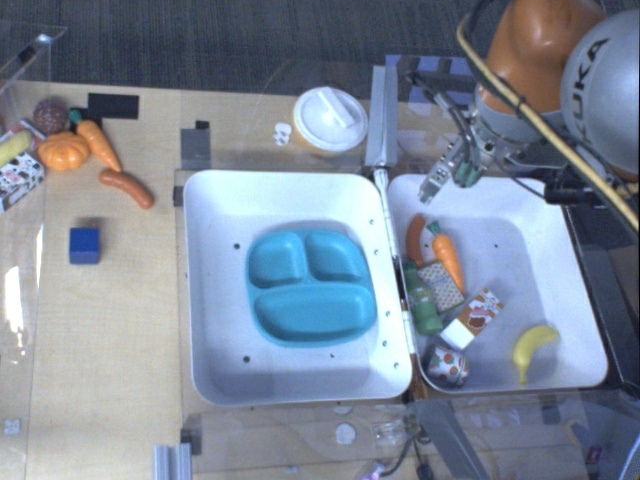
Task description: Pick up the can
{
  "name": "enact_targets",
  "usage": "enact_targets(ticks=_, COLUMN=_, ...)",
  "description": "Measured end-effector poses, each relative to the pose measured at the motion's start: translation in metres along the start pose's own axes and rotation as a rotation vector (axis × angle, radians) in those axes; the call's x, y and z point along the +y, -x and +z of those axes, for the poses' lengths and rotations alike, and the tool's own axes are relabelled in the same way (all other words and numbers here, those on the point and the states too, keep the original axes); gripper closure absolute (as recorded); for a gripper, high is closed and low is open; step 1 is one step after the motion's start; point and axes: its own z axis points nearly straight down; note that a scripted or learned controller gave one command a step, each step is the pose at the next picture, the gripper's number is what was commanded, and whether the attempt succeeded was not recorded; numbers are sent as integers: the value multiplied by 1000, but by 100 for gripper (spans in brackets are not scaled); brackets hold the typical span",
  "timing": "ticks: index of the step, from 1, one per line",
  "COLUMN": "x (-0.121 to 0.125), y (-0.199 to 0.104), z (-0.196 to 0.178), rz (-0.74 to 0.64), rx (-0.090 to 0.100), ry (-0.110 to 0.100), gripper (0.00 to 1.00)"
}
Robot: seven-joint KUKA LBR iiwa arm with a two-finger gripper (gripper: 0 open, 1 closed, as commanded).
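The can [447, 365], small with a red and white patterned top, lies in the near left corner of the right bin [560, 268]. My gripper [449, 180] hangs over that bin's far left corner, well beyond the can. It is open, with nothing between its fingers. A carrot [447, 255], a sausage [415, 236] and a green bottle [421, 301] lie between the gripper and the can.
The right bin also holds a patterned packet [441, 286], a small carton [474, 317] and a banana [532, 350]. A blue divided tray [312, 286] fills the left bin [210, 298]. A white lidded bowl [330, 118] stands behind the bins. Toy food and a blue cube [85, 245] lie at far left.
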Motion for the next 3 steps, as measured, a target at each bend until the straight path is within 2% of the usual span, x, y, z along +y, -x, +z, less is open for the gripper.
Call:
enact_targets(ticks=1, x=-38, y=11, z=31, rz=266, rx=2, ry=-3, gripper=100)
enact_targets(ticks=2, x=-26, y=7, z=-25, rz=321, rx=0, ry=-1, gripper=100)
enact_targets(ticks=3, x=-16, y=33, z=30, rz=289, rx=2, ry=-4, gripper=100)
